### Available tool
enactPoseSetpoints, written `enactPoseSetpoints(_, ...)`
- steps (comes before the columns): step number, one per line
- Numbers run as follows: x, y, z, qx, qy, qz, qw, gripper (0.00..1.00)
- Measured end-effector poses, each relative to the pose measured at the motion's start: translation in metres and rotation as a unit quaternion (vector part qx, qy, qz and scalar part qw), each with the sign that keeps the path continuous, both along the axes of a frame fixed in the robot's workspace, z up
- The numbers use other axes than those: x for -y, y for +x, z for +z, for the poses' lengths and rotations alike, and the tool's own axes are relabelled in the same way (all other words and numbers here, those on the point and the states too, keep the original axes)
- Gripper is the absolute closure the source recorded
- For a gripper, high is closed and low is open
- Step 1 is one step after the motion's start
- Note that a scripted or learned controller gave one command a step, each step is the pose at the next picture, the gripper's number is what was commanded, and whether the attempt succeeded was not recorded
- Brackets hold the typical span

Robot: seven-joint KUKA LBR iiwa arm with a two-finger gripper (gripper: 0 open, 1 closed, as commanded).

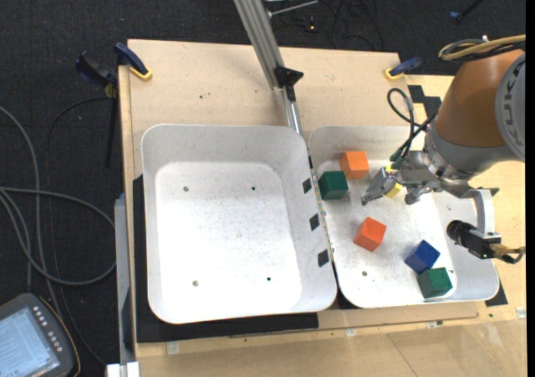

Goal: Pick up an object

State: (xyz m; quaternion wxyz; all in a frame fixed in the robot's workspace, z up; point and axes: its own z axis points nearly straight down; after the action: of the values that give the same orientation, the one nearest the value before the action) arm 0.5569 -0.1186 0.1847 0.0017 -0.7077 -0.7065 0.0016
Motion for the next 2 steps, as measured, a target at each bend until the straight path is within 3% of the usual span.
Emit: enactPoseSetpoints(2, -0.001, -0.003, -0.091, 0.002, -0.0005, 0.0, 1.0, 0.0)
